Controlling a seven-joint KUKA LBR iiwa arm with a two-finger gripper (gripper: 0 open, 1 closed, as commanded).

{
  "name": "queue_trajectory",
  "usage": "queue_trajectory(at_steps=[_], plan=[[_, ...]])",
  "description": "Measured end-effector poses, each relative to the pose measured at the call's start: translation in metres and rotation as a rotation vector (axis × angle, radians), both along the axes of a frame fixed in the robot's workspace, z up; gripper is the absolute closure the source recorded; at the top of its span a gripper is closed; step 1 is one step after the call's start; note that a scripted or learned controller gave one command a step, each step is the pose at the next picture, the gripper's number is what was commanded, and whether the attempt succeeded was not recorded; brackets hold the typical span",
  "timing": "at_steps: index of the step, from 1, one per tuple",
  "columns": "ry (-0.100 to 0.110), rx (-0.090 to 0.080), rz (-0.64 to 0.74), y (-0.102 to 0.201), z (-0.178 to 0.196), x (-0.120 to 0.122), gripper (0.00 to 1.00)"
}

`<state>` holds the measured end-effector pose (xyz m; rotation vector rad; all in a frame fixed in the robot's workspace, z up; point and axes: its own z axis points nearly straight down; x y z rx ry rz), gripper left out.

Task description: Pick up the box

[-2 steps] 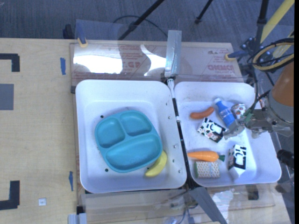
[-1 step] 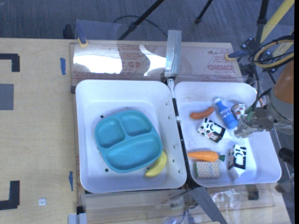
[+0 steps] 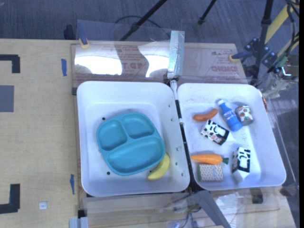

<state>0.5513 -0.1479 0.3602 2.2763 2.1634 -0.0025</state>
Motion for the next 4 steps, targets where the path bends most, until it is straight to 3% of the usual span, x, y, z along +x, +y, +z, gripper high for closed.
queue_trajectory(at_steps=[1, 2, 3, 4], plan=[[0.003, 0.002, 0.086, -0.044, -0.039, -0.036, 1.0], [-0.001, 0.0, 0.066, -0.071, 0.018, 0.045, 1.0], [0.003, 0.002, -0.038, -0.074, 0.015, 0.031, 1.0], [0.003, 0.002, 0.011, -0.069, -0.019, 0.048, 1.0]])
